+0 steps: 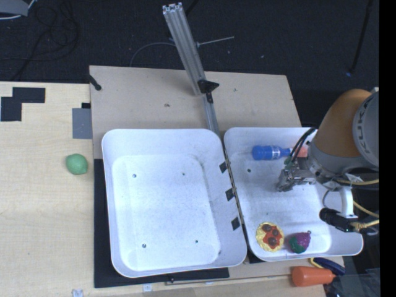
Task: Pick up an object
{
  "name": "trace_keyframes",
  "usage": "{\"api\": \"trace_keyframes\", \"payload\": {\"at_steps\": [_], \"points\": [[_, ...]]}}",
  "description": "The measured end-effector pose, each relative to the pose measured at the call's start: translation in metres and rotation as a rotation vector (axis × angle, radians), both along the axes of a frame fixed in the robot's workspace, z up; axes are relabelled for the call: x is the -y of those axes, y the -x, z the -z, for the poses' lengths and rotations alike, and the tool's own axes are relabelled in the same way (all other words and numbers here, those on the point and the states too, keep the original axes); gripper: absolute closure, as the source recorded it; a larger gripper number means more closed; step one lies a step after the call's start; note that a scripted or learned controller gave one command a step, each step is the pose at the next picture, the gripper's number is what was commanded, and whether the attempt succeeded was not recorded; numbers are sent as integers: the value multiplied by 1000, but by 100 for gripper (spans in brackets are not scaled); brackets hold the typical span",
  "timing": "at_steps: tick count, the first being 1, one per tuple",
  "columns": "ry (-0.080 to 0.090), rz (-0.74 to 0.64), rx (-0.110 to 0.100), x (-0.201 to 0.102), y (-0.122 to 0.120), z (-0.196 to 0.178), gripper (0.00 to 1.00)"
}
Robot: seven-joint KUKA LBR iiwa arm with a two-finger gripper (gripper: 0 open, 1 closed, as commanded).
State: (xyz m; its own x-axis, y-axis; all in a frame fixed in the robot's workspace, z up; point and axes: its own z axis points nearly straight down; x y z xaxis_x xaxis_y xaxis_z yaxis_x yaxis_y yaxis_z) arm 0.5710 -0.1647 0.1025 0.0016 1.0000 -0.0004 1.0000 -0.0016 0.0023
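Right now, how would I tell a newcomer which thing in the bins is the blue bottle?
Start at the right bin, the one the arm reaches into. Go to its far end, near the top rim, just left of the tool: the blue bottle lies there on its side. It is the one blue item; the yellow and red toy and the purple toy sit together at the near rim.

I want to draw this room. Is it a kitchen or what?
Probably a robot test lab, not a kitchen. A robot arm reaches over two white bins holding small toys, like a blue bottle, and loose cables trail behind the bench.
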Motion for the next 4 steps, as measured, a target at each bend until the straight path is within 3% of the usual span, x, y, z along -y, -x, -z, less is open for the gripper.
{"api": "trace_keyframes", "payload": {"at_steps": [3,4], "points": [[1,-1,3,2,-7,-148,100],[-1,-5,-2,-46,-7,-154,100]]}}
